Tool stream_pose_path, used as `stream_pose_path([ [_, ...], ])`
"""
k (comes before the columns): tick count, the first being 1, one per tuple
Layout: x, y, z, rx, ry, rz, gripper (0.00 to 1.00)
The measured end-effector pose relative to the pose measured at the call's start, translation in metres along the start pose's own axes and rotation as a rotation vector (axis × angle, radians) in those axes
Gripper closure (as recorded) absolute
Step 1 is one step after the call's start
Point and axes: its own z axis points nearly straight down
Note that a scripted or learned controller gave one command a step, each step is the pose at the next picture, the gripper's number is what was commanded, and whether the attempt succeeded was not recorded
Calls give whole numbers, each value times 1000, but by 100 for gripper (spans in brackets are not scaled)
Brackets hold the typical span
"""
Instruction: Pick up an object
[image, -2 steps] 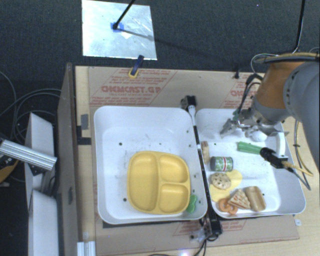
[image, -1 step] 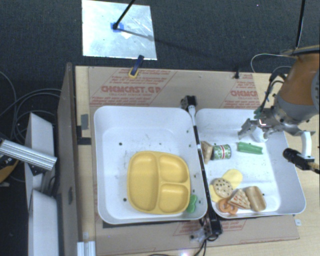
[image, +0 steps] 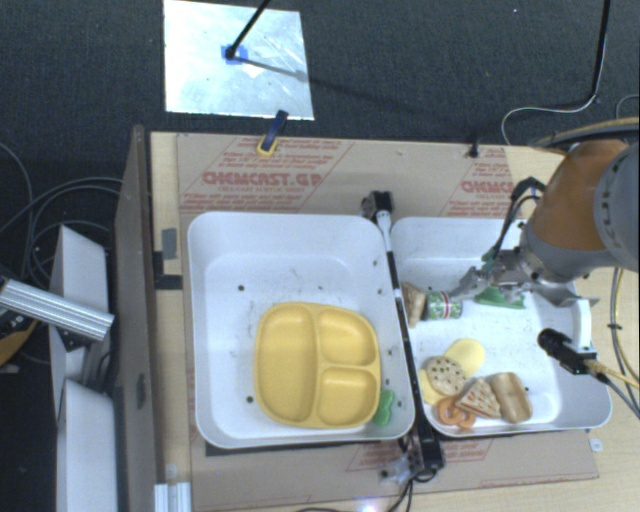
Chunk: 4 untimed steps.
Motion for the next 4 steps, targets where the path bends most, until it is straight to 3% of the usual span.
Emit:
stream_pose_path([
  [1, -14, 1, 15, 20, 4, -3, 0],
  [2, 23, 49, 35, 13, 3, -7, 0],
  [3, 21, 48, 23, 13, 4, -4, 100],
  [4, 96, -14, -71, 17, 8, -7, 100],
])
